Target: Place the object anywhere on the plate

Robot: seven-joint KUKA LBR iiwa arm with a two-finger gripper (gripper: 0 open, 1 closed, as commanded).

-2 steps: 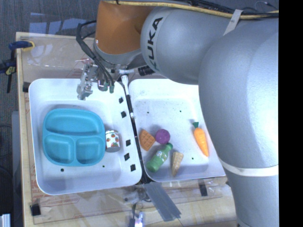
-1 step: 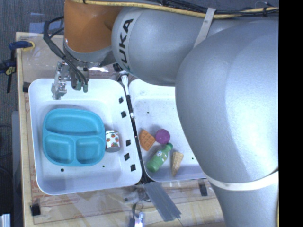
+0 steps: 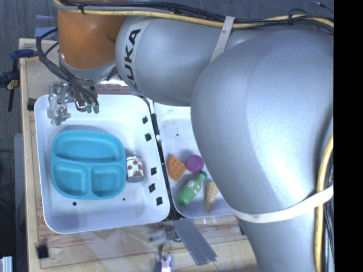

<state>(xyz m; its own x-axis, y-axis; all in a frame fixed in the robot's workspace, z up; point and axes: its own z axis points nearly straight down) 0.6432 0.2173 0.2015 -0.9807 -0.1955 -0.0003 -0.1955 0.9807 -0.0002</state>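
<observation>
A: What takes up most of the view?

B: The big grey KUKA arm (image 3: 255, 112), sweeping in from the right, with its orange band (image 3: 85, 24) at upper left above the wrist.

A: And under it?

B: A wooden tabletop (image 3: 28, 152) carrying two shallow white bins. The left white bin (image 3: 85, 220) holds a turquoise plastic plate with three compartments (image 3: 88, 164). The right white bin (image 3: 176, 123) is largely covered by the arm.

A: Where is the gripper?

B: The metal gripper (image 3: 62, 103) hangs over the far left corner of the left bin, beyond the plate. It grasps nothing that I can see; whether its fingers are spread or closed, I cannot tell.

A: The smaller things?

B: In the left bin, a small white cup with red and green dots (image 3: 134, 169) sits just beside the plate's right edge, off the plate. In the right bin lie a green toy bottle (image 3: 190, 190), a tan toy ice-cream cone (image 3: 210, 194), an orange waffle-shaped toy (image 3: 176, 167) and a purple round toy (image 3: 194, 163), clustered near one another.
</observation>
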